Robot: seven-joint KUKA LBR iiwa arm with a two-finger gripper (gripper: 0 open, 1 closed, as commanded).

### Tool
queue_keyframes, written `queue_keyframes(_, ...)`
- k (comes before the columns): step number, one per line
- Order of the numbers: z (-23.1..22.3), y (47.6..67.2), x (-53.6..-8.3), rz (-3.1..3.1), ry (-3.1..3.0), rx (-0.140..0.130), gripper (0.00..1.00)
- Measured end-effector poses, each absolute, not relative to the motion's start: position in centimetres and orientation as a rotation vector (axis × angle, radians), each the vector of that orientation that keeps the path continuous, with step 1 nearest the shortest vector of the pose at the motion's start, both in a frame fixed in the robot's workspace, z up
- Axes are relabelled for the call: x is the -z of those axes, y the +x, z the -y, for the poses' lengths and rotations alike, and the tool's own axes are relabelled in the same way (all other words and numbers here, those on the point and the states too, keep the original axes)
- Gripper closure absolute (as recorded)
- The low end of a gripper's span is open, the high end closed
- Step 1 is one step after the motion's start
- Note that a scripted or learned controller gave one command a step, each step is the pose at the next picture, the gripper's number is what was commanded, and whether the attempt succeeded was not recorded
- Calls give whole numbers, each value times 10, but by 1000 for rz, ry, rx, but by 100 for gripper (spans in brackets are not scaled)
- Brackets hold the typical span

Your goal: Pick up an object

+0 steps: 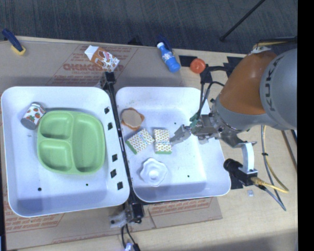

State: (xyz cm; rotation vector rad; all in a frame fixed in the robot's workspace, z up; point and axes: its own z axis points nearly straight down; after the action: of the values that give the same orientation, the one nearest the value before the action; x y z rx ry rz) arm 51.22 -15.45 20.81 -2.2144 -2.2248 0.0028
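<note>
Reaching low into right bin (214, 184), gripper (179, 134) positioned beside patterned sponge (163, 140) at frame centre, presumably for grasp; finger state cannot be told.

Both white bins (10, 140) look like smooth, faintly glossy plastic. The green divided plate (71, 141) is matt plastic. The worktop (52, 61) near its far edge looks like printed brown cardboard. The arm's orange band (246, 88) shines.
</note>
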Motion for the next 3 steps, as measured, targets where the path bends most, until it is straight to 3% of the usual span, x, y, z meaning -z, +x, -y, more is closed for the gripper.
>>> queue_keyframes(3, 154, 512, -208, 2225, -2214, -3, 0)
